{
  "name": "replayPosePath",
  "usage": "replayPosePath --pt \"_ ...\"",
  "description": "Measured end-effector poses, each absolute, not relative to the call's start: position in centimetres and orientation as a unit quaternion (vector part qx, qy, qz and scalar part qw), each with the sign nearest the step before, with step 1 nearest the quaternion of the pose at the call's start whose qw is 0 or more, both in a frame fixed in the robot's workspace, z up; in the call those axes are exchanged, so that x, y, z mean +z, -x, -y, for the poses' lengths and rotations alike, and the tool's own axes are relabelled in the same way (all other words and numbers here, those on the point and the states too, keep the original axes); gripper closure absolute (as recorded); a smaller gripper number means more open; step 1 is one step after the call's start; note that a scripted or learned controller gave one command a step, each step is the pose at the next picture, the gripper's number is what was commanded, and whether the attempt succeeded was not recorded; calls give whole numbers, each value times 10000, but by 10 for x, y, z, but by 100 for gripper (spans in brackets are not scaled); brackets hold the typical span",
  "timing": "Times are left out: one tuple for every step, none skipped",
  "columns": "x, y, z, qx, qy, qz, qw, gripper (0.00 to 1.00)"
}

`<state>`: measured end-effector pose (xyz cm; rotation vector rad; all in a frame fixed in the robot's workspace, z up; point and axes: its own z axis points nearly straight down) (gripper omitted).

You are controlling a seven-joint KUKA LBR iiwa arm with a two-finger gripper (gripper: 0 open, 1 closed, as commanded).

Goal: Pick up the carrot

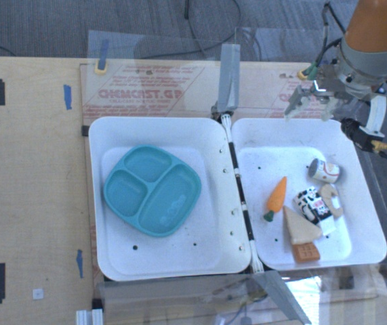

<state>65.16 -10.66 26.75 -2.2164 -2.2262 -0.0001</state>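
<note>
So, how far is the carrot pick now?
Nothing looks done yet: the carrot lies on the floor of the right bin, beside the other food toys. The gripper hangs above the bin's far rim, nothing in it. Reaching, grasping and lifting are all left.

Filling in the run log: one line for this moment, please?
phase: pre-grasp | gripper: above right bin's far edge | carrot: lying in right bin, untouched

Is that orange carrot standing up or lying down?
Lying down: the orange toy carrot rests flat on the right white bin's floor, green end toward the camera.
</note>
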Motion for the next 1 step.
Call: replayPosePath --pt "126 -634 94 -2 6315 7754 0 0"
